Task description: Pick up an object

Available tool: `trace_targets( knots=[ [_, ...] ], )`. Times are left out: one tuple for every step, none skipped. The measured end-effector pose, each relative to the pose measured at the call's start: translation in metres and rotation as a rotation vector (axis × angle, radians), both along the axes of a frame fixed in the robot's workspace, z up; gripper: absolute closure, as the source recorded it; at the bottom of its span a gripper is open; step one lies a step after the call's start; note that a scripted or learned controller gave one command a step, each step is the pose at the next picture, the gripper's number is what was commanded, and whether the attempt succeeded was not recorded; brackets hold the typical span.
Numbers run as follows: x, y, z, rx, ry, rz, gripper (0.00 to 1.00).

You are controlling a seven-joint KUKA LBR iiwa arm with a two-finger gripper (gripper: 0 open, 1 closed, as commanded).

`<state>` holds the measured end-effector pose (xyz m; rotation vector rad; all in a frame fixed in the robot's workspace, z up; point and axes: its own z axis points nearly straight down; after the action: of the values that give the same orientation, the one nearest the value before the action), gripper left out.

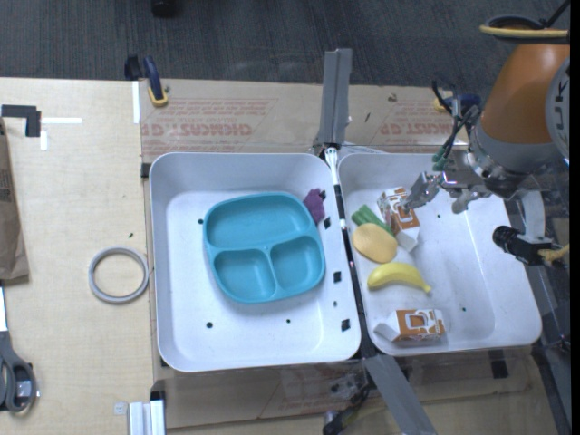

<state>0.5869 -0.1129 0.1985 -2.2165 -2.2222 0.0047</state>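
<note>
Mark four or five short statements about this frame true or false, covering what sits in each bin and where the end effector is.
1. The blue divided tray lies in the left bin. True.
2. The banana lies in the left bin. False: it lies in the right bin.
3. The end effector is over the right bin, by the small carton. True.
4. The tape ring lies inside a bin. False: it lies on the bench, left of both bins.
5. An orange-and-white carton lies near the right bin's front edge. True.
</note>
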Motion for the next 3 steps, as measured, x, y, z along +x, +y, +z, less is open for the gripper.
trace_targets(
  knots=[
    [0.051,-0.003,-0.107,0.000,-0.003,0.102,0.00],
    [0.051,-0.005,-0.099,-0.001,-0.002,0.098,1.00],
    [-0.014,-0.039,-0.041,0.000,-0.002,0.144,1.00]
  ],
)
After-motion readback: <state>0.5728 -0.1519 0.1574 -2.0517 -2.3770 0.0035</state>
